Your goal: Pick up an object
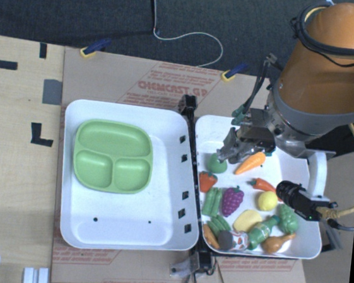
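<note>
1. Arm [328,66], grey with orange band, reaches in from the right over the far part of the right bin [310,251].
2. Gripper [231,153] hangs low over the bin's far-left area; jaw state cannot be told.
3. Green round toy [216,164] sits just under the gripper tips; orange carrot [251,163] lies just right of it, tilted.
4. Nearer: purple grapes [232,200], yellow lemon [267,200], green pea pod [211,200] and other toy food, crowded.
5. Left bin [78,228] holds a green divided plate [112,156] in its far half.
</note>
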You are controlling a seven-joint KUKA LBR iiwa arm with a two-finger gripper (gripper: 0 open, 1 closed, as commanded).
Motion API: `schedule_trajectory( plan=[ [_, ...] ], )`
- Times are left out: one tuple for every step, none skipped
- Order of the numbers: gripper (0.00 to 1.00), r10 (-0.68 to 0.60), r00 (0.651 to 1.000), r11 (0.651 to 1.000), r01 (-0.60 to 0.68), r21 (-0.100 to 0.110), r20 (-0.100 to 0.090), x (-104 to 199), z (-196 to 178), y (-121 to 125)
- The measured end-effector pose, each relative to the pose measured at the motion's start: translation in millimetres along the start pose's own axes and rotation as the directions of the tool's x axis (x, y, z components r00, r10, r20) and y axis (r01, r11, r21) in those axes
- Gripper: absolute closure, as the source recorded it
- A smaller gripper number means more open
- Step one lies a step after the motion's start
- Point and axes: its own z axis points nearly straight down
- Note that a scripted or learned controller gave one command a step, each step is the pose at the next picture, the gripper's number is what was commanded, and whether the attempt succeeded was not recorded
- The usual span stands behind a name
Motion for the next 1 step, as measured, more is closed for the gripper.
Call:
schedule_trajectory(
  plan=[
    [1.00,0.002,1.000,1.000,-0.002,-0.002,0.001,14.8,-27.8,1.7]
  ],
)
